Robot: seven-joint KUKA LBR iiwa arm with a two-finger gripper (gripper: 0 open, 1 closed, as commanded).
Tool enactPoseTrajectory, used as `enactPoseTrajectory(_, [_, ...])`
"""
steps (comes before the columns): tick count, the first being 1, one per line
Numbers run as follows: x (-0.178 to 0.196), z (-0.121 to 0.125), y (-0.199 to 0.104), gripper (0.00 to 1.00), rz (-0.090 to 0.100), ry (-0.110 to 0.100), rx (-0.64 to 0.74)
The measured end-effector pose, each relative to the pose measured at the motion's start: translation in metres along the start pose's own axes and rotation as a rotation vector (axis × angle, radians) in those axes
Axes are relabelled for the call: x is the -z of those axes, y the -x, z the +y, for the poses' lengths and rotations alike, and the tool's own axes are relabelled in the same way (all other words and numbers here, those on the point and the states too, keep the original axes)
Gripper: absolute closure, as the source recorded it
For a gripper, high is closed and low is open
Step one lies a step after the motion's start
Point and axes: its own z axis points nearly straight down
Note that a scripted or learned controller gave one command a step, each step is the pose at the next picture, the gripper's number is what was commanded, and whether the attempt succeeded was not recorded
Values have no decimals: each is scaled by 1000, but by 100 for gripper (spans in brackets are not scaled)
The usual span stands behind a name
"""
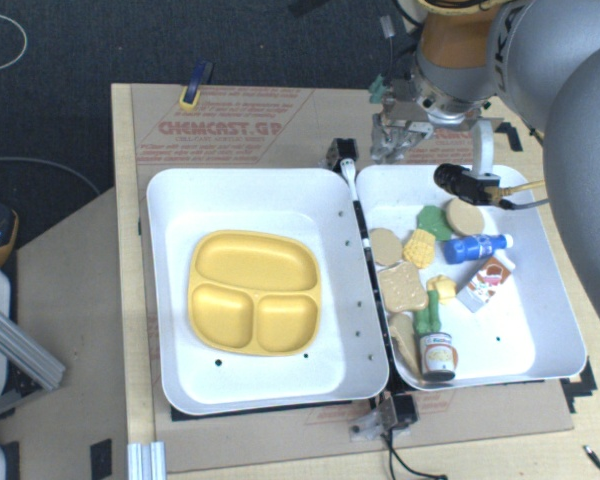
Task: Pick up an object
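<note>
A blue-and-yellow clip [193,85], perhaps a clamp, grips the printed board [280,153].

tray [253,290] in left bin [170,208]

White bins, 2: left bin [170,228], right bin [525,333]

Yellow tray [252,263], 1, with 3 compartments

Tan flat food pieces, 4: round piece [385,245], oval piece [465,216], square cracker [401,286], long piece [404,336]

Yellow knobbly piece [418,247], 1

Green piece [435,220], 1

Blue bottle [473,248], 1

Dark bottle [438,353] with a green neck, 1

Small yellow piece [442,288], 1, at the top of that neck; cap or separate item cannot be told

White and red carton [485,281], 1

Blue and yellow clip [193,86], 1, on the worktop [130,168]

Items in the left bin, 1; items in the right bin, 9 or 10, depending on the small yellow piece
</note>
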Motion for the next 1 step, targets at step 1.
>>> enactPoseTrajectory(1, [2, -9, 10, 100, -1, -8, -5])
